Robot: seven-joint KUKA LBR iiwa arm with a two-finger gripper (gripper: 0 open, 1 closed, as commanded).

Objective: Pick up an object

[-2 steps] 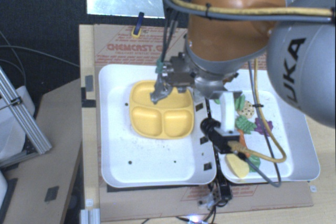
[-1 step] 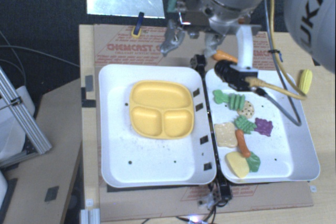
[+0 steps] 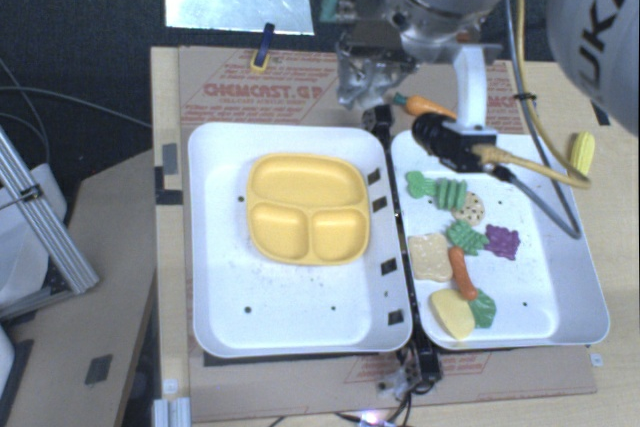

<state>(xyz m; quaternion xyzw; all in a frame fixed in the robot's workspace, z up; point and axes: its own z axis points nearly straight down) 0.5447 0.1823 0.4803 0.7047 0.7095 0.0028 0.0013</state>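
**Operator:** Now, report bin contents from left to right.

**Arm:** My left bin (image 3: pixel 215 315) holds one yellow divided tray (image 3: pixel 306 207), lying flat near its middle, with three compartments and nothing in them. My right bin (image 3: pixel 570 300) holds a cluster of small toy foods toward its left half: a green pea pod (image 3: pixel 437 189), a round cookie (image 3: pixel 468 209), a leafy green piece (image 3: pixel 465 236), purple grapes (image 3: pixel 502 241), a slice of bread (image 3: pixel 431 257), a carrot (image 3: pixel 462 274) and a yellow wedge (image 3: pixel 453 315). Several touch or overlap. Another carrot-like piece (image 3: pixel 424 104) lies at the far rim.

**Operator:** State of the hand?

**Arm:** My gripper (image 3: pixel 375 85) hangs above the far edge of the bench, near the divide between the bins. I cannot tell how it is set, and I see nothing held in it.

**Operator:** Handling assessment?

**Arm:** I judge the pieces light, rigid and smooth, hence liable to slip. I would choose the grapes, since they lie at the cluster's right edge with free floor beside them. I would take hold across the narrow width. The tray looks too broad for a flat grasp; only its rim offers purchase.
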